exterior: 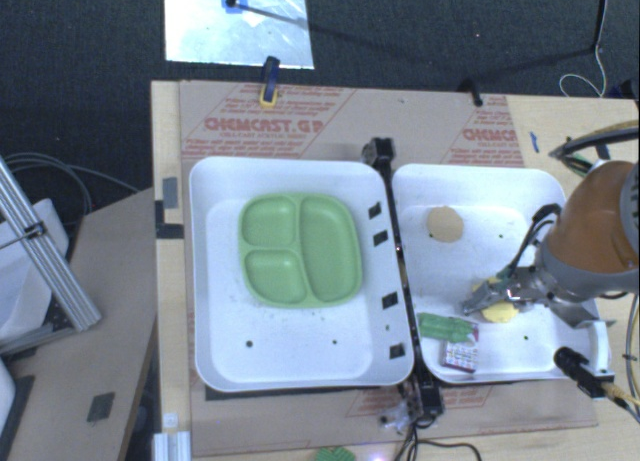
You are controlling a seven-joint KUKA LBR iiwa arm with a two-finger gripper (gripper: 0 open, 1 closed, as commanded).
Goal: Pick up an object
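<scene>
The end effector [487, 296] hangs low in the right bin [480, 181], its finger spread impossible to tell, touching a yellow object [500, 313]; a green divided plate [300, 251] fills the left bin [215, 279].

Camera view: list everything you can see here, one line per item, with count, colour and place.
bins: two, white, side by side on the bench
plate: one, green, three compartments, left bin
disc: one, tan, right bin, far part
packet: one, green, right bin, near edge
card: one, red-and-white pattern, beside the packet
lump: one, yellow, right bin, at the tool
arm: one, grey with orange band, from the right
tool: one, low in the right bin
</scene>
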